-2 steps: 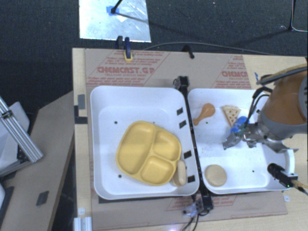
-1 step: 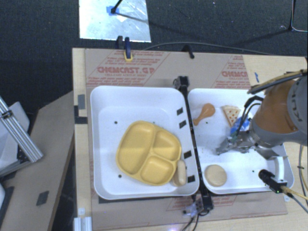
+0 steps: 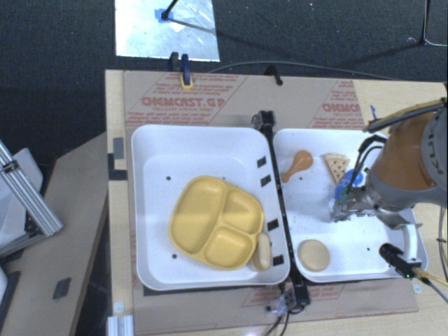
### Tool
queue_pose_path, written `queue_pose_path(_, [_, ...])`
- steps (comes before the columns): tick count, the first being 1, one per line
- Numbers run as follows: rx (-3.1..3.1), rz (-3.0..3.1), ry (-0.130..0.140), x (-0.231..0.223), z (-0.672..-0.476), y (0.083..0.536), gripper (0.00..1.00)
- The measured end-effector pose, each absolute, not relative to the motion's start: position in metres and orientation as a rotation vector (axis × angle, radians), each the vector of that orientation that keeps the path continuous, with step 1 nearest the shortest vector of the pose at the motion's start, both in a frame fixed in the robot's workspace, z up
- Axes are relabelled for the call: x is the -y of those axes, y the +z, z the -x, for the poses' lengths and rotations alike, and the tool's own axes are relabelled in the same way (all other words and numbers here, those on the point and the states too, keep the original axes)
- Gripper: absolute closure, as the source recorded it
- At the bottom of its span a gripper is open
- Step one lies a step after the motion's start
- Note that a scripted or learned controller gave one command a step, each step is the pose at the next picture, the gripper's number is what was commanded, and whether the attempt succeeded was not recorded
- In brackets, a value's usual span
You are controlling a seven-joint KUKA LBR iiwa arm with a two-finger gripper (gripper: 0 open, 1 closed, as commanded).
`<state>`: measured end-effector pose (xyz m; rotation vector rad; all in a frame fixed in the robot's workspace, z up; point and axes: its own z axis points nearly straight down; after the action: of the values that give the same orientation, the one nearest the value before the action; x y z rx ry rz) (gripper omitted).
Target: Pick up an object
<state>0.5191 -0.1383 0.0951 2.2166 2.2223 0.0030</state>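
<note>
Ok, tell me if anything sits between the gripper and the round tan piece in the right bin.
Nothing visible does. The gripper is low in the right bin, and the round tan piece lies nearer the front rim, with bare white floor between them.

Desk carries a printed cardboard sheet. Two white bins sit on it side by side, touching: left bin, right bin.

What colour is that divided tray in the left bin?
Yellow. The divided tray shows plainly in the camera view.
</note>
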Motion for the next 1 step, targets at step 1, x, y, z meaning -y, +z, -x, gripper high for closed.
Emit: queue_pose_path(1, [-2.22, -2.213, 0.006, 0.1421, -0.5194, 0.1589, 1.0])
